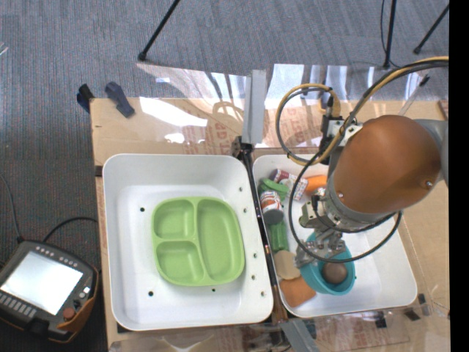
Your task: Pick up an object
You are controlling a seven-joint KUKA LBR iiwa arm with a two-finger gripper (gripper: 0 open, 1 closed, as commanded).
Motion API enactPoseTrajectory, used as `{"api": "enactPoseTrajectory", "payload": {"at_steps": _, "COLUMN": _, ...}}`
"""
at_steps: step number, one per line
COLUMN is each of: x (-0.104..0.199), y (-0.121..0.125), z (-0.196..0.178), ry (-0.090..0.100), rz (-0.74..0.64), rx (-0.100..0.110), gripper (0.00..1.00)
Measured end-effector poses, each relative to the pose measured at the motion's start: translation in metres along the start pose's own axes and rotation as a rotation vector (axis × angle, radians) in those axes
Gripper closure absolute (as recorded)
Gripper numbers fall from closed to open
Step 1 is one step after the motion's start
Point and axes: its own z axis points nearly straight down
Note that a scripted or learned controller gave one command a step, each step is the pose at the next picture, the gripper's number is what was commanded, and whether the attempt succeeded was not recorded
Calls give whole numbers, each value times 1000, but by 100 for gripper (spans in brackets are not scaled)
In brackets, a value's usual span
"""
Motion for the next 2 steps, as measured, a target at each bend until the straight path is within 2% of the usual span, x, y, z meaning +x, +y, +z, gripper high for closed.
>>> {"api": "enactPoseTrajectory", "payload": {"at_steps": 1, "x": -93, "y": 9, "z": -32, "ry": -1, "rz": 51, "rx": 6, "gripper": 100}}
{"api": "enactPoseTrajectory", "payload": {"at_steps": 2, "x": -57, "y": 16, "z": -72, "ry": 1, "rz": -180, "rx": 4, "gripper": 100}}
